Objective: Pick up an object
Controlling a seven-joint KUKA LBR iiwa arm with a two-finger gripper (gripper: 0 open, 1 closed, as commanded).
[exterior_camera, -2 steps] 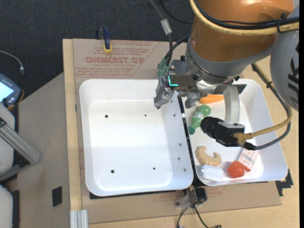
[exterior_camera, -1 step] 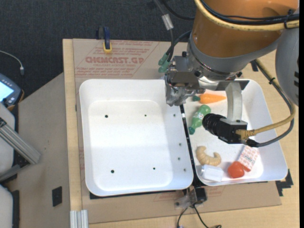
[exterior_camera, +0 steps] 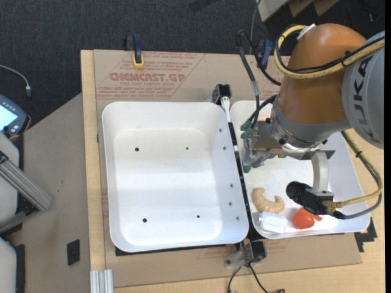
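1. Arm [exterior_camera: 317, 72]: enters from the right edge of the frame. Its orange band sits over the upper part of the right-hand bin [exterior_camera: 346, 179].

2. Gripper [exterior_camera: 250, 156]: located at the centre-right of the frame, above the left margin of the right-hand bin, just beside the wall shared with the large bin [exterior_camera: 165, 185]. The wrist covers most of it. Whether the claw is open or closed cannot be told from this view, and no object is seen in it.

3. Candidate objects: all three lie in the lower left corner of the right-hand bin, below the gripper and apart from it.
   - Curved pale piece [exterior_camera: 269, 201]: beige and lumpy, possibly a food-shaped toy. It is the nearest of the three to the gripper.
   - White block [exterior_camera: 273, 223]: lies just below the curved pale piece, against the bin's lower rim.
   - Red piece [exterior_camera: 303, 218]: lies to the right of the white block, near it.

4. Large bin: occupies the centre of the frame. Four small dark dots mark its floor.

5. Board [exterior_camera: 98, 163]: brown, under both bins, with red lettering along its upper edge. A blue and yellow clamp [exterior_camera: 137, 50] sits on that edge at the upper left.
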